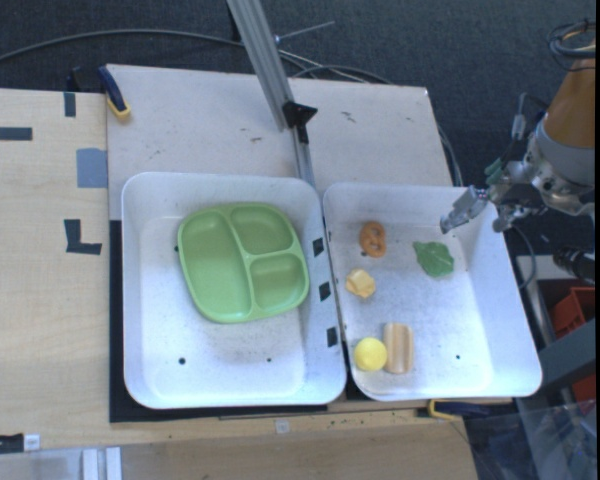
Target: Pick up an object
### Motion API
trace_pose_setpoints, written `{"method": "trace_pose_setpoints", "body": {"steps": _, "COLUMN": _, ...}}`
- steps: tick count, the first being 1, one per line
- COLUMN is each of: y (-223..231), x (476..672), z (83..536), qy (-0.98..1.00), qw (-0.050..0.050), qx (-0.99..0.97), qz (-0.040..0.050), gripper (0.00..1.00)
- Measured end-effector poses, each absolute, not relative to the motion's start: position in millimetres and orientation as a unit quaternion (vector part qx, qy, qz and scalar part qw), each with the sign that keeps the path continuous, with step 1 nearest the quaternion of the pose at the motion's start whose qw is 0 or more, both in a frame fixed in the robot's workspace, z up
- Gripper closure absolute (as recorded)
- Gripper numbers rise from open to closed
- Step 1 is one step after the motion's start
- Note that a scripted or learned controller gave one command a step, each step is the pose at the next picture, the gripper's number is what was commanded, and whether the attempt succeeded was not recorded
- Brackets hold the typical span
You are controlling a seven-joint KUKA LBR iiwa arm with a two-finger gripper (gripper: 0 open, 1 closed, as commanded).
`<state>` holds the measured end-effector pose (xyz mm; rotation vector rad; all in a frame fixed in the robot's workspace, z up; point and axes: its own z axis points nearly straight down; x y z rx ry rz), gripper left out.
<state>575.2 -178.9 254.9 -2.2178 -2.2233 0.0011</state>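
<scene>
While the grey arm reaches in over the right shallow white bin (500, 298), its two-finger gripper (464, 211) hangs above that bin's upper right rim, nothing visibly between the fingers; whether they stand wide or narrow cannot be told, as they look blurred. Nearest the gripper, inside this bin, lies a green leafy toy (435, 258). Farther from it sit an orange-brown doughnut-like piece (372, 238), a pale yellow chunk (360, 284), a yellow ball (370, 353) touching a tan bread-like block (397, 348).
</scene>
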Motion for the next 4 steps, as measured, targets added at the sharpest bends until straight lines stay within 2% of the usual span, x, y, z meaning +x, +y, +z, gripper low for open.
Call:
{"method": "trace_pose_setpoints", "body": {"steps": 1, "y": -179, "x": 575.3, "z": 255, "qy": -0.708, "qw": 0.001, "qx": -0.706, "qz": 0.0003, "gripper": 0.00}}
{"method": "trace_pose_setpoints", "body": {"steps": 4, "y": -171, "x": 577.2, "z": 120, "qy": -0.708, "qw": 0.002, "qx": -0.706, "qz": 0.0022, "gripper": 0.00}}
